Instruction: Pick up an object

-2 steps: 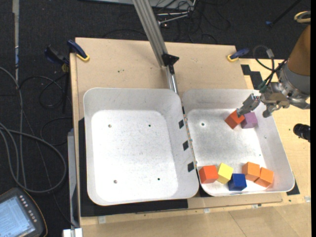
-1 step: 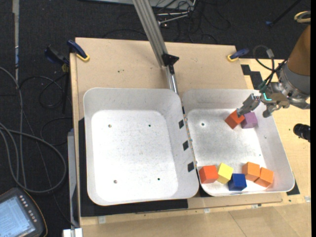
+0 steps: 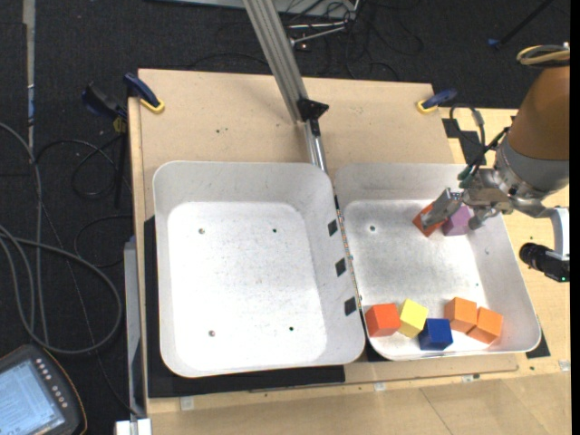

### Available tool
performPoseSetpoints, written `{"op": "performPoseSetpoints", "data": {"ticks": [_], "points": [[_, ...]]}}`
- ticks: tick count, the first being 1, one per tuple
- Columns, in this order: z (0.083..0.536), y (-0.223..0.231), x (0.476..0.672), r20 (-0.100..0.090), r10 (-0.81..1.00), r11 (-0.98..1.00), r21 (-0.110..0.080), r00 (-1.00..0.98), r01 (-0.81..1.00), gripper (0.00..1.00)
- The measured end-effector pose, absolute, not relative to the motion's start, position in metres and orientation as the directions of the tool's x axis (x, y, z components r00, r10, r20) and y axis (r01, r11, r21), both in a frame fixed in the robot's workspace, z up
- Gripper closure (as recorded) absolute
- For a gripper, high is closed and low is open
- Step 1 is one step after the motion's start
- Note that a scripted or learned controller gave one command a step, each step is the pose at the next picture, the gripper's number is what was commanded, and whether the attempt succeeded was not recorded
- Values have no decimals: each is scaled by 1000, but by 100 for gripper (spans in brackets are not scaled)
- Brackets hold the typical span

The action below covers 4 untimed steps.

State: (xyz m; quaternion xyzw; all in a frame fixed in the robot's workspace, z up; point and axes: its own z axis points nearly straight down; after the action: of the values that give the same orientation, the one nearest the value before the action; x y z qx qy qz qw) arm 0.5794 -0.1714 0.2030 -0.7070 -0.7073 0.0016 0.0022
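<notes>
We start at the gripper, which sits low over the upper right part of the right bin, its grey fingers angled down toward the left. Whether those fingers are spread or closed we cannot tell, because the wrist and the blocks beneath crowd them together. Touching or just under the fingertips lie a red-orange block and, just beside it to the right, a purple block; the two look pressed against each other, and we cannot say that either is truly between the fingers. We judge this the main risk: with two blocks side by side, the fingers may land on top of one, straddle both, or nudge one aside, so the lift comes up with nothing. Their place near the bin's right wall also leaves little room for the outer finger. Farther out, along the near edge of the same bin, sits a cluster well apart from the gripper: an orange block, a yellow block, a blue block, and two more orange blocks to the right. The left bin lies beside it, and behind the wrist rises the grey arm with its orange band.
</notes>
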Motion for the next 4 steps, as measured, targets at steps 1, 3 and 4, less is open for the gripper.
{"op": "performPoseSetpoints", "data": {"ticks": [1,3,4], "points": [[142,-173,586,1,1000,0,-6,0,1000,0],[106,-173,587,-1,1000,-1,2,1,1000,100],[169,-174,585,-3,1000,1,7,-1,1000,100]]}}
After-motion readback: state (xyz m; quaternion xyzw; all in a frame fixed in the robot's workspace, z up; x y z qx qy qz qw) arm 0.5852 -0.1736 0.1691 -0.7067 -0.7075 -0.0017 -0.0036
